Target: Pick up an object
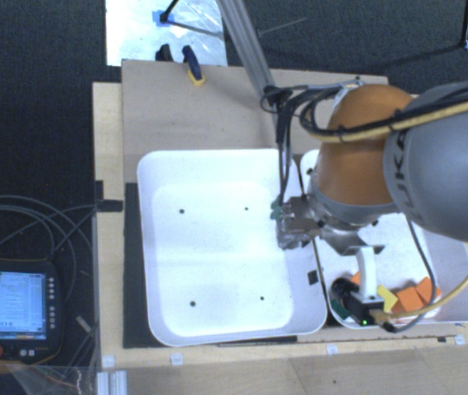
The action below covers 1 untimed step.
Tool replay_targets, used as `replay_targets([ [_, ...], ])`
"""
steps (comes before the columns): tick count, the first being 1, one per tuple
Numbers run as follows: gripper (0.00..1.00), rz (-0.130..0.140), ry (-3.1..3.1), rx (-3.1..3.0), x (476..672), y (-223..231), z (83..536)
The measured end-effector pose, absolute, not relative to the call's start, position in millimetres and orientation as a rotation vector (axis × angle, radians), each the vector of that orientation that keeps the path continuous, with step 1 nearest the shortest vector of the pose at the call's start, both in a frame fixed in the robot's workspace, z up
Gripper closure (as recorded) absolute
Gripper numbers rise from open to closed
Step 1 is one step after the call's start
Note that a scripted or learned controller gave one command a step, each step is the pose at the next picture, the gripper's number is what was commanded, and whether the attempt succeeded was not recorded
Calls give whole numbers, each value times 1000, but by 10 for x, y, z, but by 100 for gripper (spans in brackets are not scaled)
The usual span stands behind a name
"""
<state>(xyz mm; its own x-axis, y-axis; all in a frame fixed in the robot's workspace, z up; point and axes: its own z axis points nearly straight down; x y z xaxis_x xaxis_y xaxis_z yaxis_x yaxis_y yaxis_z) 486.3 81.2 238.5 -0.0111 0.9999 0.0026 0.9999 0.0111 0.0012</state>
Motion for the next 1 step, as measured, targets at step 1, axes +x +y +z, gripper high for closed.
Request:
replay_targets([
  [1, 0, -3, -2228, -2216, 4867, 782, 2386],
])
